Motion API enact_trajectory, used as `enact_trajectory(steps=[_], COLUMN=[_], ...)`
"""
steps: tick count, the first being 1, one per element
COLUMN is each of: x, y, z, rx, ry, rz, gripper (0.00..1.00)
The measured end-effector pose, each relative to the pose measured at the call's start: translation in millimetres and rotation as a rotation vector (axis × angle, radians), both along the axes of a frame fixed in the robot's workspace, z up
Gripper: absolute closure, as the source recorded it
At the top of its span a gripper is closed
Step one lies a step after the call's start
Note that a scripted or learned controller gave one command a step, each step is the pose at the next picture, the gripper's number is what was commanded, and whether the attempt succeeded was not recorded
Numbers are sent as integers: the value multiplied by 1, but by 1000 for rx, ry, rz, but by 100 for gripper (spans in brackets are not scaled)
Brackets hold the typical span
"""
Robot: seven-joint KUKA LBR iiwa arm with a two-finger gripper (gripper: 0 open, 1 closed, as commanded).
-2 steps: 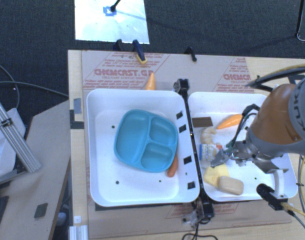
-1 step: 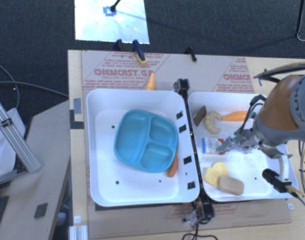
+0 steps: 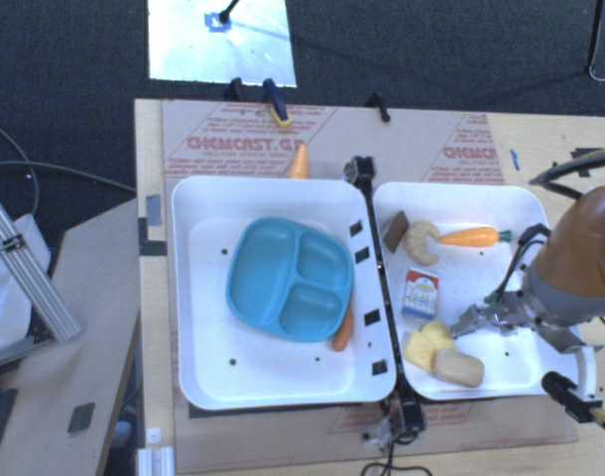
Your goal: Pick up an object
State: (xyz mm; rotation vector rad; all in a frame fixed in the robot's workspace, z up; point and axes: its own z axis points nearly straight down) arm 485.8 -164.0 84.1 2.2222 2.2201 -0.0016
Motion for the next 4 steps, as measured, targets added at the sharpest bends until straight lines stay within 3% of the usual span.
enact_trajectory(steps=[1,2,3,4], x=[52,0,75,-1], y=[-37,-43,-41,-43], z=[1,0,1,0], rx=[-2,0,0,1], ry=[-6,0,-8,2], rz=[5,1,8,0], gripper=[0,0,0,0])
